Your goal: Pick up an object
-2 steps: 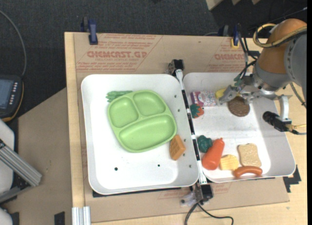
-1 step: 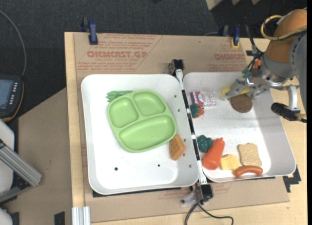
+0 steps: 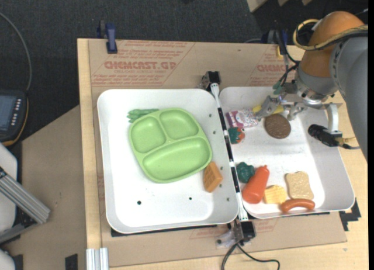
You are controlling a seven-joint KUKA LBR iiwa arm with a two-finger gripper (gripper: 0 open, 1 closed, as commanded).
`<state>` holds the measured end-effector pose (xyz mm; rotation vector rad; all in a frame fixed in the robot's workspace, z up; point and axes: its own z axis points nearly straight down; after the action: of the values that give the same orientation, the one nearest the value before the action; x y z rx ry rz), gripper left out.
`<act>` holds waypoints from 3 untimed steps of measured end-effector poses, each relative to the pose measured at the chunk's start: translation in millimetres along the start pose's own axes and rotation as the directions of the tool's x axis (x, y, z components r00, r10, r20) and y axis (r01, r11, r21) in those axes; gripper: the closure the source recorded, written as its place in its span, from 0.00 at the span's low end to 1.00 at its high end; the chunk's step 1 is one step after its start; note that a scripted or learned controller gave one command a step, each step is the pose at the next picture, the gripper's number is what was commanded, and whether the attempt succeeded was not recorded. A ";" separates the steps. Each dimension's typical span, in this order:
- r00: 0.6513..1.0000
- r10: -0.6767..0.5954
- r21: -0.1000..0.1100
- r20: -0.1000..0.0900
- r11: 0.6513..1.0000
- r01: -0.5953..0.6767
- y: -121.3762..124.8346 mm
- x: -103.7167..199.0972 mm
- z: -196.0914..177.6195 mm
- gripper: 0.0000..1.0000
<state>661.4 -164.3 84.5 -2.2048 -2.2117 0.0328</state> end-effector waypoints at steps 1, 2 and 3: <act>1.000 0.004 -0.028 -0.015 1.000 -0.005 -42.3 -57.5 -0.2 0.00; 1.000 -0.007 0.008 -0.002 1.000 0.007 -0.8 -12.2 4.6 0.00; 1.000 0.007 -0.021 -0.014 1.000 -0.008 -110.5 -58.2 2.5 0.00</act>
<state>551.1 -222.9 85.2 -2.2170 -2.2071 -0.0061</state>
